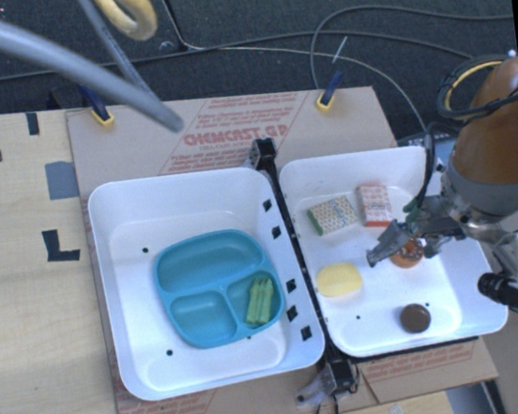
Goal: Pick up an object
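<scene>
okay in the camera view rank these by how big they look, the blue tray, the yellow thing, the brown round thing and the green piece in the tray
1. blue tray, clearly largest.
2. yellow object and green piece: look alike in size, so no ranking between them.
3. brown round object, smallest.

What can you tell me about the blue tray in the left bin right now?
The blue tray is a shallow, rounded-corner divided dish that looks like plastic, with one long compartment at the back and two smaller ones in front. It lies flat, slightly rotated, on the floor of the left bin, apart from its walls. A green vegetable-like piece rests in its front right compartment; the other compartments look bare. Nothing else touches it.
</scene>
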